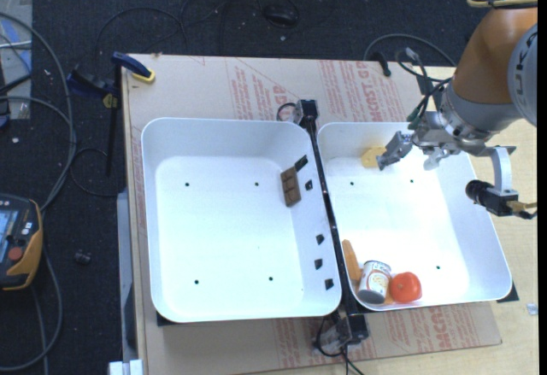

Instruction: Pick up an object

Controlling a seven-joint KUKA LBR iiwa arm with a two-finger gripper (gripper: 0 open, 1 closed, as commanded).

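My gripper [413, 155] hangs over the back of the right bin [461, 219], its two fingers spread open with nothing between them. A small yellow object [371, 157] lies just left of the left fingertip [386, 158], near the bin's back wall. At the front left corner of the same bin sit an orange carrot [351, 259], a small tin can [373, 279] and a red tomato [406, 286], close together. A brown chocolate-like bar [291, 187] rests against the right wall of the left bin [214, 219].
The grey arm with its orange band [500, 44] comes in from the upper right. A black divider strip [323, 202] runs between the bins. Cables and a blue and yellow clamp [132, 67] lie beyond the board's back edge.
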